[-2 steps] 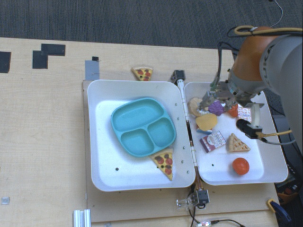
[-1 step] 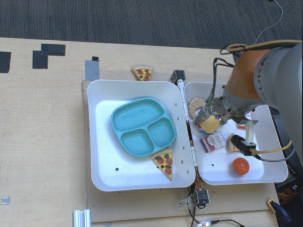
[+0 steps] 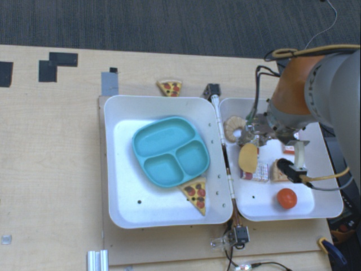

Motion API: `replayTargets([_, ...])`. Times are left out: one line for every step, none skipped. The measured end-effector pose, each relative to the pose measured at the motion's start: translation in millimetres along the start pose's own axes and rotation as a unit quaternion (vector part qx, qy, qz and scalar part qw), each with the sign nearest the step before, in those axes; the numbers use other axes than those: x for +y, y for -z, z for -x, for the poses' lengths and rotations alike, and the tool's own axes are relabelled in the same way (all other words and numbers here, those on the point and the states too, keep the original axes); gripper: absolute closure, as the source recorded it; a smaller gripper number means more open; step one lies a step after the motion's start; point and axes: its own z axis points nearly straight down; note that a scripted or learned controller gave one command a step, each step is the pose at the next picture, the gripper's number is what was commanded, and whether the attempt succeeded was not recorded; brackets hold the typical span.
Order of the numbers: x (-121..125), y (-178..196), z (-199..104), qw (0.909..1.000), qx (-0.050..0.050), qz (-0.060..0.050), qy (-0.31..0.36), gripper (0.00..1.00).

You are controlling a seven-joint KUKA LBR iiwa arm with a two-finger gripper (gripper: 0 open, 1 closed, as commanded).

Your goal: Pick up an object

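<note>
The arm comes in from 3 o'clock and bends over the right bin. Its gripper hangs over the upper left part of this bin, at about 10 o'clock from the bin's centre. The wrist covers it from above, so I cannot tell if the gripper is spread or pressed together.

Directly at 6 o'clock of the gripper lies a yellow oval piece, the nearest thing for picking. Whether the gripper touches it, I cannot tell. At 9 o'clock of the gripper, close to the left wall of the bin, lies a pale round piece that looks like a small bun. At 4 o'clock of the yellow oval piece there is a small flat packet with red print, just beside it. A toast slice with a brown edge lies at 3 o'clock of the packet. A red ball, like a tomato, sits alone at about 5 o'clock in the bin, apart from the others.

The left bin holds a turquoise plate with three compartments, near the centre of the bin. A toy pizza slice lies at 5 o'clock of the plate, with its wide end at the plate's rim. A second pizza slice lies on the bench, outside both bins, at 12 o'clock of the left bin.
</note>
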Motion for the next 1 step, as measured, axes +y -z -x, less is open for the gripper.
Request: replayTargets([-86.3, 88.1, -44.5, 1.0000, 0.001, -0.004, 0.001, 1.00])
